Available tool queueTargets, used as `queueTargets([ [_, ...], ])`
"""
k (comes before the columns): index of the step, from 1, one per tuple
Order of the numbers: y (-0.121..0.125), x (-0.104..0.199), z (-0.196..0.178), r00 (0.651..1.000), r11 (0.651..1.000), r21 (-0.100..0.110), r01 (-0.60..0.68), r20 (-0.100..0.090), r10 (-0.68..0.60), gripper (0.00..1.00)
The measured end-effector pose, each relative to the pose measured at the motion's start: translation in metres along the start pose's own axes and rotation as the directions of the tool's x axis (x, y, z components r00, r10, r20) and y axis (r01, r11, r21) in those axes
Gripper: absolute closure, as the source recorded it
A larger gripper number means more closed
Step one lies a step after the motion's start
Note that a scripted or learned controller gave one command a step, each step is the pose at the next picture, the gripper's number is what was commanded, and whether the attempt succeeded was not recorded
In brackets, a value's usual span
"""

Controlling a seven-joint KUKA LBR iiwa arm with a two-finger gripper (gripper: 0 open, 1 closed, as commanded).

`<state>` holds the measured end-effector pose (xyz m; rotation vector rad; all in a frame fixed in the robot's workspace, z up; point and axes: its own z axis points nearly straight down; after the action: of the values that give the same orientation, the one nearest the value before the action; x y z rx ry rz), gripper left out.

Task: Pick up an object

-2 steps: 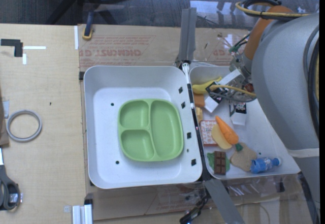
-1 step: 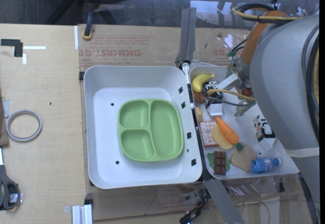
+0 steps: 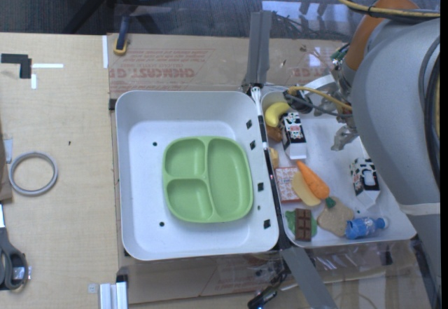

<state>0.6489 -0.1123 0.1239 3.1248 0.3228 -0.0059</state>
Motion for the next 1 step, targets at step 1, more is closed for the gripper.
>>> queueTargets([
  [1, 0.0046, -0.0166, -0.0666, 1.000, 1.000, 0.000, -0.003, 0.000, 0.003, 0.00],
])
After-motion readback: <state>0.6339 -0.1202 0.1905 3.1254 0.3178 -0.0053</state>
